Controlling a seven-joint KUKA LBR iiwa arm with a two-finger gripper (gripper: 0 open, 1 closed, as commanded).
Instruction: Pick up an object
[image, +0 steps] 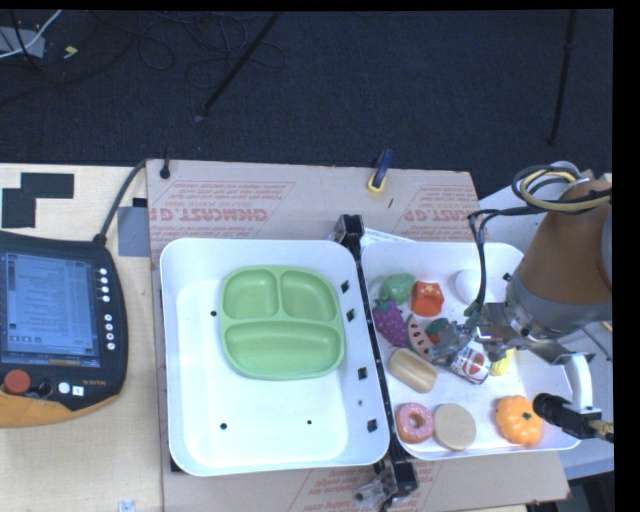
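1. Over the right bin (560, 445), the gripper (468, 345) hangs low among the toy food; whether it is released or clenched, I cannot tell from this slanted view.
2. Just beside it lie a red-and-white can (471, 364) and a watermelon slice (432, 336), which seem the nearest targets.
3. A good grasp probably needs a straight descent on one item, because the grapes (391, 322) and bread roll (412, 370) crowd close.
4. The green tray (281, 321) sits well apart in the left bin (190, 400).
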